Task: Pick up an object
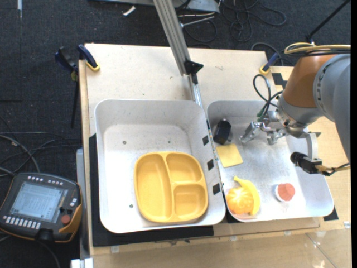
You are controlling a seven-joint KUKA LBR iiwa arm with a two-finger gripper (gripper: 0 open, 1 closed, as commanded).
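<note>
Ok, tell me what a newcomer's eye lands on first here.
The yellow divided tray in the left bin stands out most. In the right bin, an orange-and-yellow toy lies near the front, a red disc beside it. The gripper hangs above the bin's back.

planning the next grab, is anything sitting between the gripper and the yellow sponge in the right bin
Nothing visible does. The gripper hangs over the right bin, and the yellow sponge lies flat on bare floor just toward the divider. The black object sits beside that path, not across it.
</note>
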